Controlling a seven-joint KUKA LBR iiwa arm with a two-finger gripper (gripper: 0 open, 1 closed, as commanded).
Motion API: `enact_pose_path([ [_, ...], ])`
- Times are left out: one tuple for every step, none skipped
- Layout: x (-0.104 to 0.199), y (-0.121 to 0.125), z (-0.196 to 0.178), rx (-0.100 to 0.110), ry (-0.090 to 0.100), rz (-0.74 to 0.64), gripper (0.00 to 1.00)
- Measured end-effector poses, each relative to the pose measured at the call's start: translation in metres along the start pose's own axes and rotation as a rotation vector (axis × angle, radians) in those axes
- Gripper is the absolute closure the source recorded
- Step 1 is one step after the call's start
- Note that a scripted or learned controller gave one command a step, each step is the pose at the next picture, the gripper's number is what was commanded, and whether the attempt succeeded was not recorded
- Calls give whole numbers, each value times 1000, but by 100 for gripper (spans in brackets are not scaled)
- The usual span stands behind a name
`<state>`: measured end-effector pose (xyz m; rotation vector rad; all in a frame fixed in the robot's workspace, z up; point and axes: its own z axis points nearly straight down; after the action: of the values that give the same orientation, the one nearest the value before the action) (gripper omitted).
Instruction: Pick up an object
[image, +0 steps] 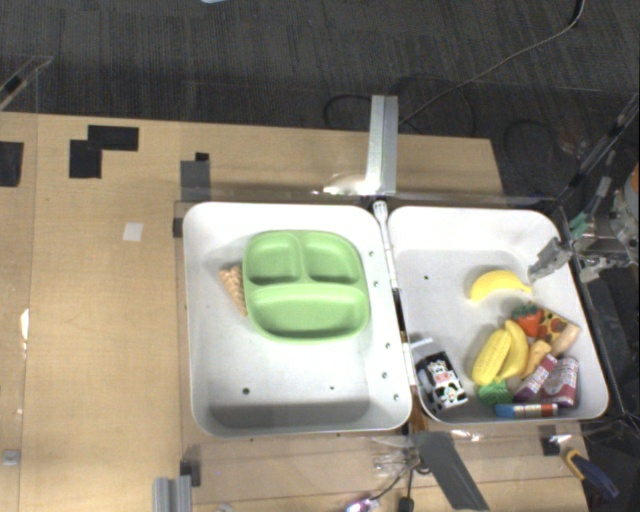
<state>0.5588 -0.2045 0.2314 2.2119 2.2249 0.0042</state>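
Note:
The right bin (450, 235) holds a yellow banana (498, 285) near its middle. Below it lie a yellow corn-like toy (492, 356) and a pile of small colourful toys (548, 352). A black-and-white carton (440, 379) sits in that bin's front left corner. My gripper (551, 259) hangs at the bin's right rim, just right of the banana and a little above it, apart from it. Nothing shows in its grasp.
The left bin (215, 350) bears a green divided plate (303, 283) with a tan, grainy item (232, 288) poking out from under its left edge. A metal post (383, 140) stands behind the seam between the bins. Cables run over the dark floor behind.

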Motion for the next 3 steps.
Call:
enact_pose_path([
  [0, 64, 42, -2, -1, -153, 0],
  [2, 34, 141, -9, -3, -323, 0],
  [4, 36, 128, -16, -3, -323, 100],
])
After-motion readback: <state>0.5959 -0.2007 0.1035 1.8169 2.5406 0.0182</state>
